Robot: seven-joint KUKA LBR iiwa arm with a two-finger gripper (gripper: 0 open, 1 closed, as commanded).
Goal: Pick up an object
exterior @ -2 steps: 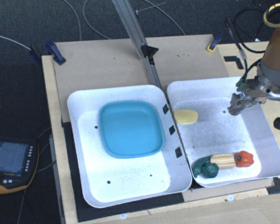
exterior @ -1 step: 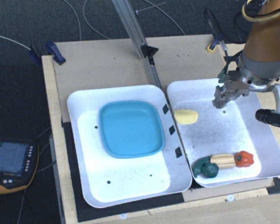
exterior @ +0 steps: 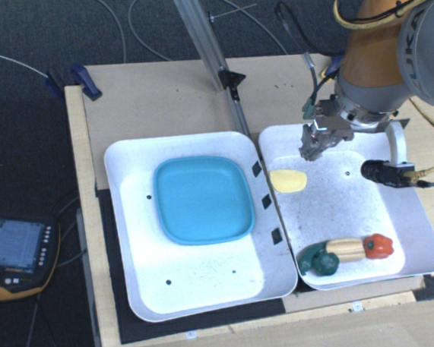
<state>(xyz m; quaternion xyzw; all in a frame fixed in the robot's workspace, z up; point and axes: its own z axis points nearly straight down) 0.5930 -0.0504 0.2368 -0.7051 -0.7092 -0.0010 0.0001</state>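
Observation:
The right bin [exterior: 405,219] holds a pale yellow lemon-shaped piece [exterior: 288,180] near its left wall. Along the bin's front edge lie a dark green vegetable [exterior: 319,260], a tan bread roll [exterior: 345,250] and a red tomato-like piece [exterior: 377,246], side by side. My gripper [exterior: 312,149] hangs over the back of the right bin, just right of and behind the yellow piece, apart from it. Nothing shows between its fingertips.
A light blue square plate [exterior: 203,199] lies in the left bin [exterior: 140,291]. A metal pole [exterior: 206,40] slants up from between the bins. A black camera module [exterior: 385,171] sticks out beside the wrist. A handheld pendant [exterior: 14,249] lies off the bench at left.

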